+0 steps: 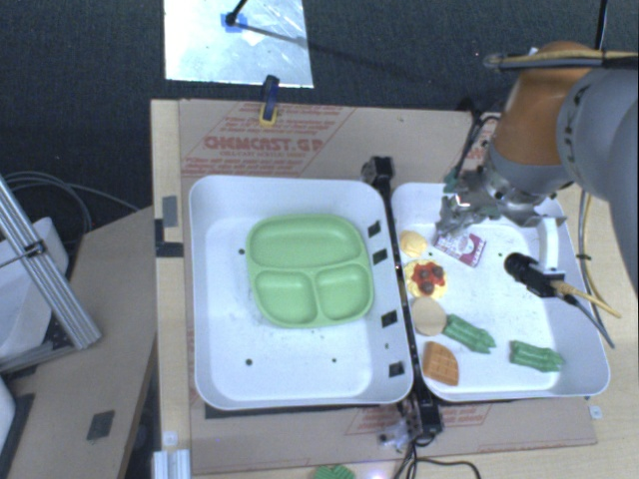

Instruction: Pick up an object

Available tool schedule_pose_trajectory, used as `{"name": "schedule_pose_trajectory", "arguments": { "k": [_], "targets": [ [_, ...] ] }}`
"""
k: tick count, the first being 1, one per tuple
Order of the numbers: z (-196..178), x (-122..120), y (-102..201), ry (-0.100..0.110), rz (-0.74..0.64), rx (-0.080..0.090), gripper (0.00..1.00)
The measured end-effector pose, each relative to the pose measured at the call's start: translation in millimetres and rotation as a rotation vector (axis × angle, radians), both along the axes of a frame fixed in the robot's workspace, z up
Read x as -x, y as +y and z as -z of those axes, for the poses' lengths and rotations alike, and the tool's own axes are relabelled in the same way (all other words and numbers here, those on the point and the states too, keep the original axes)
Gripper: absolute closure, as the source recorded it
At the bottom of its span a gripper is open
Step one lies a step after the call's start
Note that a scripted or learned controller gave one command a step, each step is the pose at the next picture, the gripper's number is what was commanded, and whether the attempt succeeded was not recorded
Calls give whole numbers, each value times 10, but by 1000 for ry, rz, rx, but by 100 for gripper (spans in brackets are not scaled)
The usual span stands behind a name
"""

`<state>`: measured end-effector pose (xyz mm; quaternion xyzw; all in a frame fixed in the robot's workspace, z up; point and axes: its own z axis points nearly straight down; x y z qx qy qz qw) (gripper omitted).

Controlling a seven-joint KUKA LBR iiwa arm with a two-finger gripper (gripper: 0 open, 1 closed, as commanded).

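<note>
- Packet (465,248), red and white, lies flat in the upper part of the right bin (519,317), a little right of the frame's centre. I judge it is the object to pick, because the gripper (454,220) hangs just over its upper left corner.
- I cannot tell whether the gripper touches the packet, or whether the pincer is spread or pressed together. The slanted view does not show it.
- The other food toys lie in a column along this bin's left wall: a yellow piece (412,242), a small pizza (427,277), a beige disc (429,316) and a waffle (440,363).
- One green pickle (467,333) and a second green pickle (534,356) lie toward the lower right, well apart from the packet.
- The packet has bare floor on its right, so I think a straight descent is the simple way. The yellow piece, just beside it, could be pushed.
- The green plate (305,267) sits alone in the left bin (220,357), out of the way.
</note>
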<state>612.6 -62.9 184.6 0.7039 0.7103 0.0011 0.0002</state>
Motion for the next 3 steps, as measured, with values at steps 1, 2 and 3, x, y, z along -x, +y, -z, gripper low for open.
{"name": "schedule_pose_trajectory", "arguments": {
  "k": [1,2,3],
  "targets": [
    [-306,-132,-337,-3,9,3,100],
    [12,-226,39,1,2,1,100],
    [-285,-90,-62,-1,8,1,100]
  ]
}}
